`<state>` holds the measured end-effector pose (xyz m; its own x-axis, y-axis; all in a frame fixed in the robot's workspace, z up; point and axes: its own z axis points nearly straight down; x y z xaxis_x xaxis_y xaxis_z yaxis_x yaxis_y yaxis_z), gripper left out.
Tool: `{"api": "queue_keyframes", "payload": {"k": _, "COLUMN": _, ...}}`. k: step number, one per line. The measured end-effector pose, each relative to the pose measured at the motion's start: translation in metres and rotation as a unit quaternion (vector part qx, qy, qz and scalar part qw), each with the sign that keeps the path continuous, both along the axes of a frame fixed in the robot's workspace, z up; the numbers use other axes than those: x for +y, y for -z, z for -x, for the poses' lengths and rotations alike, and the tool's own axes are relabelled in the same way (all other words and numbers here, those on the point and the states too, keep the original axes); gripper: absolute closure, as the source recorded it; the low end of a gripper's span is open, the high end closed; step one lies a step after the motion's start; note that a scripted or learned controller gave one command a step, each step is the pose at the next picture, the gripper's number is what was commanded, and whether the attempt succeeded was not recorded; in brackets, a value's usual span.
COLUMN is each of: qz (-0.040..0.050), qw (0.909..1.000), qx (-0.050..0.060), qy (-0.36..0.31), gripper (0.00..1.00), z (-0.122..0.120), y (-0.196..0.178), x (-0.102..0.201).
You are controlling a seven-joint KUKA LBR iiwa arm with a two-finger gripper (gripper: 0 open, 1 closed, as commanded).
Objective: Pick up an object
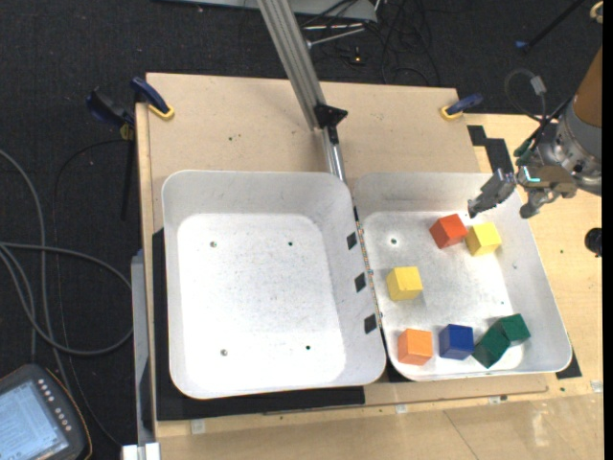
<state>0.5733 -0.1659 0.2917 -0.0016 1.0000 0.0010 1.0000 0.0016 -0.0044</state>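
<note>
The right bin (402, 205) holds several small blocks. A red-orange block (447, 230) and a yellow block (483, 239) sit side by side near its far right. A second yellow block (404, 283) lies mid-bin. Along the near edge are an orange block (415, 346), a blue block (457, 341) and two green blocks (514, 329) (492, 347). My gripper (501, 208) hangs over the bin's far right corner, just above and right of the red-orange and yellow pair. It is open with nothing between its fingers.
The left bin (259, 286) lies beside the right one, sharing a middle rim with black clips. A slanted metal pole (292, 51) rises behind the bins. Clamps (153, 97) sit at the bench's far corners.
</note>
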Motion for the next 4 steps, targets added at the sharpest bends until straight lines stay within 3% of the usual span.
{"api": "queue_keyframes", "payload": {"k": 1, "qz": 0.0007, "qw": 1.0000, "qx": -0.002, "qy": 0.000, "gripper": 0.00, "z": -0.001, "y": -0.002, "x": 0.000}}
{"api": "queue_keyframes", "payload": {"k": 4, "qz": 0.0002, "qw": 1.0000, "qx": 0.000, "qy": 0.001, "gripper": 0.00, "z": 0.016, "y": 0.152, "x": 0.013}}
